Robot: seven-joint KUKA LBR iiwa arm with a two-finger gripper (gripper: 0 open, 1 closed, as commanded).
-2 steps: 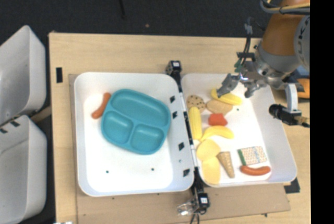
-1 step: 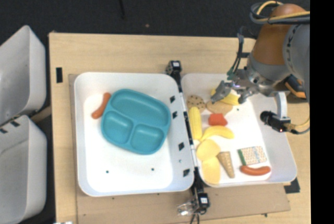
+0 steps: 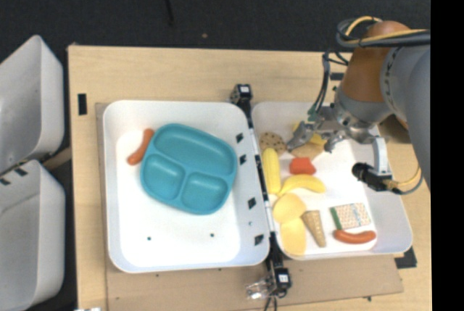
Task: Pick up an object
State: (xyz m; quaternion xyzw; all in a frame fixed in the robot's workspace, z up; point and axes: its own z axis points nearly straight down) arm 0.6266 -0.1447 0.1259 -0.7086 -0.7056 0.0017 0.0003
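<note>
My gripper [image 3: 313, 137] hangs low over the back of the right bin [image 3: 391, 226], the arm reaching in from the right. A small yellow-orange piece [image 3: 307, 150] lies right under it, partly hidden; whether it is gripped I cannot tell. Close by lie a red-orange chunk [image 3: 302, 166], a brown cookie [image 3: 272, 141], a yellow corn cob [image 3: 270, 170] and a banana [image 3: 306, 185]. Nearer the front are yellow slices [image 3: 290, 209], an ice cream cone [image 3: 315, 227], a patterned cracker [image 3: 351, 215] and a red sausage [image 3: 355, 235].
The left bin [image 3: 123, 230] holds a teal divided plate [image 3: 188, 168] and an orange sausage [image 3: 140, 146] at its back left. Black clips [image 3: 241, 93] join the bins along the shared wall. White blocks [image 3: 25, 103] stand off the bench's left side.
</note>
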